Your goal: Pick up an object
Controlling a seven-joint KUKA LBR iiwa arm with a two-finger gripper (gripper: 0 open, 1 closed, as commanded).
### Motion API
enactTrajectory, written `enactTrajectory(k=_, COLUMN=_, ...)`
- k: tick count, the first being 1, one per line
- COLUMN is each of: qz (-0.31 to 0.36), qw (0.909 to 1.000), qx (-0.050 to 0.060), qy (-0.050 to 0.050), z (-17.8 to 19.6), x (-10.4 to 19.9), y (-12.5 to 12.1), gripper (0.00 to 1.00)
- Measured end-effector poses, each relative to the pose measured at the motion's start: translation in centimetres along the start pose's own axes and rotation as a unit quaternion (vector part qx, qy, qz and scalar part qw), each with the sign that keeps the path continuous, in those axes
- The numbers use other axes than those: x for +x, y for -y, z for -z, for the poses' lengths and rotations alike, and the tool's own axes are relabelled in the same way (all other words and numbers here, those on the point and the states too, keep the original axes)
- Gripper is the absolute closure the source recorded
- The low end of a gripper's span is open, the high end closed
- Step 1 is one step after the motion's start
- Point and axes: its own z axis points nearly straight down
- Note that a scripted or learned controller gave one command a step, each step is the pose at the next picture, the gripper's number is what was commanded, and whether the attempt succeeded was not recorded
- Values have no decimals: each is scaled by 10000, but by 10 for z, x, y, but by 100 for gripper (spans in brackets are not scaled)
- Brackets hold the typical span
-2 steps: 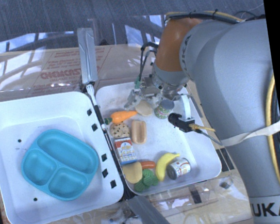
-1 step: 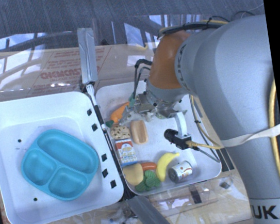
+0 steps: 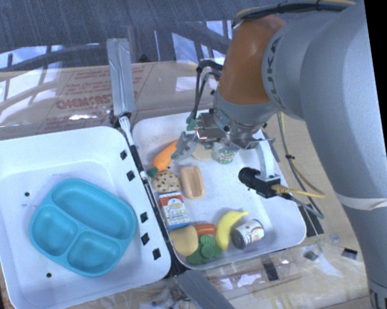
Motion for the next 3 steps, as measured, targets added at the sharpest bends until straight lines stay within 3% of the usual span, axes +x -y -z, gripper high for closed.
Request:
enactTrajectory(k=1, qz=77, qw=10000, qx=-12, qy=-13, z=-97, x=-28, y=-20, gripper=0)
enactTrajectory(k=2, qz=417, qw=9991, qx=14, qy=-8, z=-102, x=-11, y=-57, gripper=0)
enactTrajectory(k=3, qz=441, qw=9990, qx=53, qy=-12, z=-96, x=-11, y=-56, gripper=100)
